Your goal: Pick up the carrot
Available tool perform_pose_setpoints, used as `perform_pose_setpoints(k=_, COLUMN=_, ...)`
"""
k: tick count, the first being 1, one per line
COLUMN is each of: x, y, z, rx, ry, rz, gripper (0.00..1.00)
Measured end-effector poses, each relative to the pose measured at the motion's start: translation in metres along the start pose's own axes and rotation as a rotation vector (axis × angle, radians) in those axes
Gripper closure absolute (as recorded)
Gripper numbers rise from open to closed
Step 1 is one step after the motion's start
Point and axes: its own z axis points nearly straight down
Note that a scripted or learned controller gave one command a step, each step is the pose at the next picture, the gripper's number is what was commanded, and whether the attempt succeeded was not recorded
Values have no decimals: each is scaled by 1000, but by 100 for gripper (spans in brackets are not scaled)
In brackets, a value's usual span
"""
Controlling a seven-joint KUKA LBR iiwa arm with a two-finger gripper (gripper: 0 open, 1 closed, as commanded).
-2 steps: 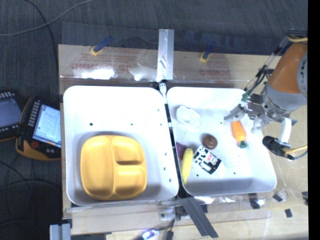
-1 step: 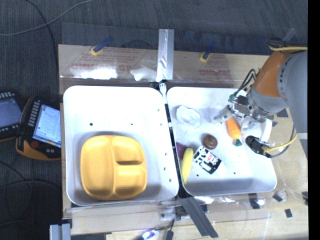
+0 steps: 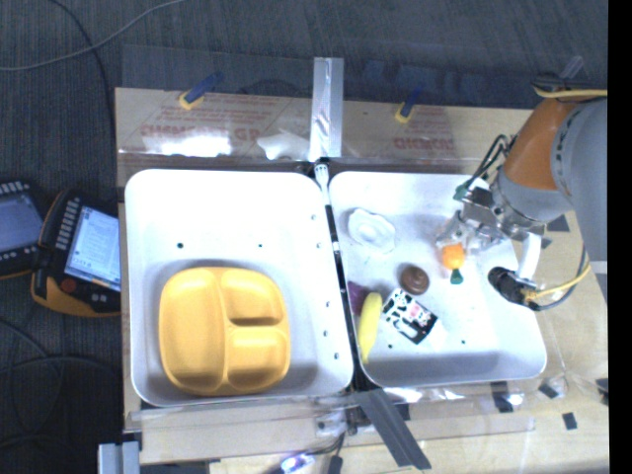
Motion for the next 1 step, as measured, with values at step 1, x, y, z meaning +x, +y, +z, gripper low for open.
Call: perform_pose_setpoints(k=1, x=15, y=-37, z=7, rx=2, ry=-3, rz=-354, gripper=100)
